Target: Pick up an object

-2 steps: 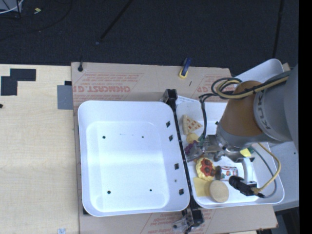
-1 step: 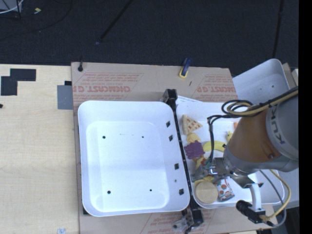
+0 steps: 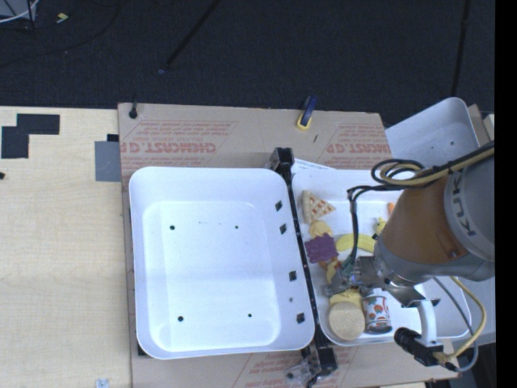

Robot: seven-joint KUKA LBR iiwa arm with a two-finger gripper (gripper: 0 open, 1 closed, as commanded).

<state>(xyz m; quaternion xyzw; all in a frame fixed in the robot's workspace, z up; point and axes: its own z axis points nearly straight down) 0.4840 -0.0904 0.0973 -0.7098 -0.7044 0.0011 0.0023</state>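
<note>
Objects (image 3: 321,249) all lying in right bin (image 3: 464,318): waffle, purple block, banana, can, round disc. Tool (image 3: 349,277) low among them near purple block, grip state can't tell. Nothing lifted; pick not done.

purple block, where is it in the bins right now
The purple block lies in the right-hand white bin near its left wall, below the tan waffle-like wedge and left of the yellow banana-shaped piece.

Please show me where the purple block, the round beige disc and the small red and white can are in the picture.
purple block (image 3: 321,250): camera view, on its top face.
round beige disc (image 3: 346,322): camera view, at the middle of its flat top.
small red and white can (image 3: 376,314): camera view, on its side wall.
</note>
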